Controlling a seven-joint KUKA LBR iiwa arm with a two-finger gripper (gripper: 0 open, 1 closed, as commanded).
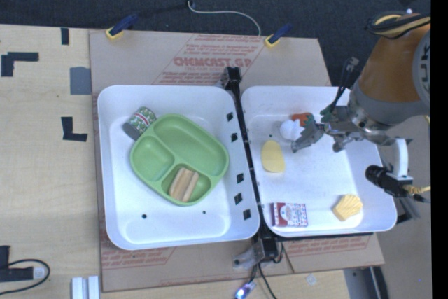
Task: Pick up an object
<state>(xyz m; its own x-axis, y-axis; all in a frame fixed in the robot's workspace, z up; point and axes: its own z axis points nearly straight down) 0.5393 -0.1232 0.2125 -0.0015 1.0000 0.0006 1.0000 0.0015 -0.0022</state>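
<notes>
**Mia:** Where is the robot's hand?

**Ben:** The gripper (322,139) is over the right bin (315,182), near the bin's far side. Its two fingers are spread apart, with nothing between them. One finger (305,139) points toward the middle wall of the bin.

**Mia:** What is close to that finger?

**Ben:** A small white and orange toy (294,125) sits just beside it, a bit farther back in the bin. I can't tell if they touch. A yellow lemon shape (273,156) lies near too, closer to the middle wall.

**Mia:** What else is in that bin?

**Ben:** A little red and white packet (289,214) lies by the bin's front edge. A yellow wavy chip (347,206) is in the front corner, well away from the middle wall.

**Mia:** And the other bin?

**Ben:** The left bin (119,213) has a green plate (178,154) with sections. A tan bread-like thing (183,183) lies in one section. A small can (140,122) rests at the plate's back edge.
</notes>
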